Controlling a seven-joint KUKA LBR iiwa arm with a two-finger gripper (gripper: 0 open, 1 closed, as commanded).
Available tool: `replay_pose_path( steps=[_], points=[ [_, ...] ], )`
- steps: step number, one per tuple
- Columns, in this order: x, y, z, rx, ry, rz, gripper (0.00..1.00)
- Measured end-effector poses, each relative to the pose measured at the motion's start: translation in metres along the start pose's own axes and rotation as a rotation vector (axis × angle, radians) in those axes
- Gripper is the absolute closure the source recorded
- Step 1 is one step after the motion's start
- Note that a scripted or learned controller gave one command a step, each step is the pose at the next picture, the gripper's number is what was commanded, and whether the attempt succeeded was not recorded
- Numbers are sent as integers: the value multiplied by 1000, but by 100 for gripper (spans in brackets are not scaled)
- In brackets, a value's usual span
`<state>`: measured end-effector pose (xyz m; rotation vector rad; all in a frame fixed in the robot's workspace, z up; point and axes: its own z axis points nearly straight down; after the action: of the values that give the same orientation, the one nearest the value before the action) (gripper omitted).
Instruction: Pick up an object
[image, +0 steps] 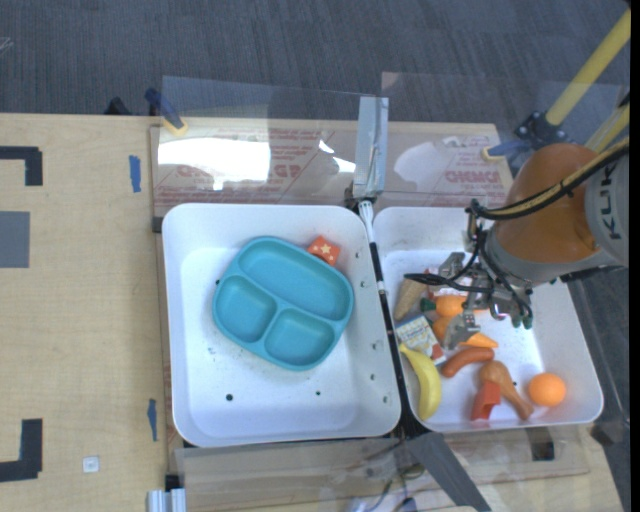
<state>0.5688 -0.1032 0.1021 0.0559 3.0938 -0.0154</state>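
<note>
The arm reaches in from the right, its orange band (545, 205) above the right-hand bin (570, 330), and the gripper (468, 300) hangs low over that bin's cluttered middle — a sensible place to be, since nearly everything worth picking lies there. The dark wrist hardware and cables blur into the toys beneath, so whether anything sits in the gripper cannot be told from this slant.

The right-hand bin holds a heap of play food. A small orange piece (450, 306) lies directly under the gripper and looks the likeliest target, though that is a judgement from position alone. Just beside it sit a tan wedge (410, 295) and a small printed packet (417, 335). Below these a banana (424, 378) curves along the bin's left wall, with a red sausage-like piece (467, 360) and an orange-red carrot-like toy (494, 388) near it. An orange ball (547, 389) rests apart, toward the lower right corner.

The left-hand bin (190, 330) carries a blue divided plate (284, 302) with three compartments and, touching the plate's upper right rim, a small orange-red toy (323, 249) — well apart from the arm.
</note>
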Motion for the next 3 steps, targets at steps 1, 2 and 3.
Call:
replay_pose_path(
  steps=[1,2,3],
  points=[
    [-4,4,2,0,7,42,0],
    [4,-12,2,-8,7,101,0],
    [-8,3,4,-1,14,160,0]
  ],
)
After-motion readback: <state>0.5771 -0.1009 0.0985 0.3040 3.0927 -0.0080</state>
